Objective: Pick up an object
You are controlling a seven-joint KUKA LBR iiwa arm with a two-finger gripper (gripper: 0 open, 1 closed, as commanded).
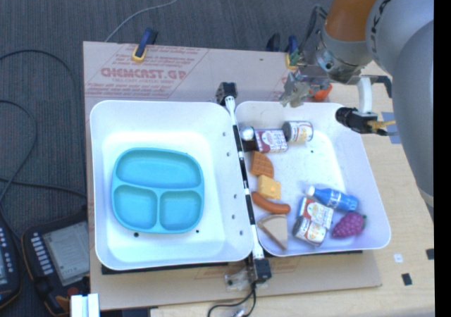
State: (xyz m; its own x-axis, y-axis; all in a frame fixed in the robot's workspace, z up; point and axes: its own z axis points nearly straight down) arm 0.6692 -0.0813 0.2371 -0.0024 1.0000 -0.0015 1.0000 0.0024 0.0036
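pincer [294, 95] above right bin's [366, 168] far rim, state unclear; blue bottle [335, 199] lies inside.

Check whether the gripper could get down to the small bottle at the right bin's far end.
Probably yes: the gripper hovers near the small bottle, with nothing lying over it.

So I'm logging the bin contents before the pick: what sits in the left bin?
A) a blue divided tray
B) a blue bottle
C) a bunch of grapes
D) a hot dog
A: the blue tray lies alone in the left bin, while the grapes, hot dog and bottle all lie in the right bin.
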